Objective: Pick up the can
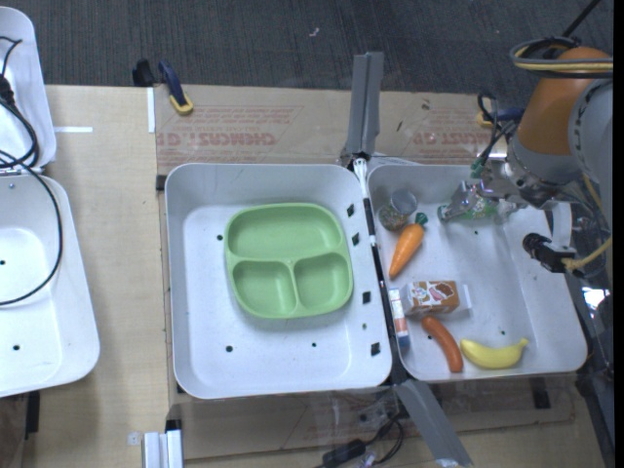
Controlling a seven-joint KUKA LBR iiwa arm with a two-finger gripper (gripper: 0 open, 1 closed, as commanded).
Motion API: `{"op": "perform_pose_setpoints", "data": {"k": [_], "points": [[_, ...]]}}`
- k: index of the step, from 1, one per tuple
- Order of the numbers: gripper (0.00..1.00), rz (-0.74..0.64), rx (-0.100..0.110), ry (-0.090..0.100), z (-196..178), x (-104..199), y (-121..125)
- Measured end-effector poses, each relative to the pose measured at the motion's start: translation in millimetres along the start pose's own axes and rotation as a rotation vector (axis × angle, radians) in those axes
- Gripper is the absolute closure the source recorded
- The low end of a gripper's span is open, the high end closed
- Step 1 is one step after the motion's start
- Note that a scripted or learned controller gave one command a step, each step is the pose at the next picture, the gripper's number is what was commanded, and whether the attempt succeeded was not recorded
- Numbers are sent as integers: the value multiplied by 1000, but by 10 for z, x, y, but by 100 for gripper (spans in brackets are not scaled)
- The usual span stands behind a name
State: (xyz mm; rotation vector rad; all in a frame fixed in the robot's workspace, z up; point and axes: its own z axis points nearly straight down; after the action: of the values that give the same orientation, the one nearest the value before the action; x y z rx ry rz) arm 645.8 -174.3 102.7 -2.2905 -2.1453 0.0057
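The can (397, 209) is small, with a grey end and a brownish side, and lies in the far left corner of the right bin (546, 310). It sits just above the top of an orange carrot (407, 248). My gripper (460, 208) hangs over the far part of the same bin, to the right of the can and apart from it. Nothing shows in the gripper. The arm, with its orange band (556, 105), comes in from the right.
The right bin also holds a brown snack box (435, 297), a red sausage (444, 343), a yellow banana (494, 353) and a thin tube (400, 322) along its left wall. A green divided plate (289, 258) lies in the left bin (195, 339).
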Motion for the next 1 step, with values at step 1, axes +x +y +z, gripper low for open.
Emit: {"op": "perform_pose_setpoints", "data": {"k": [1], "points": [[0,-34,-3,0,121,-93,-785]]}}
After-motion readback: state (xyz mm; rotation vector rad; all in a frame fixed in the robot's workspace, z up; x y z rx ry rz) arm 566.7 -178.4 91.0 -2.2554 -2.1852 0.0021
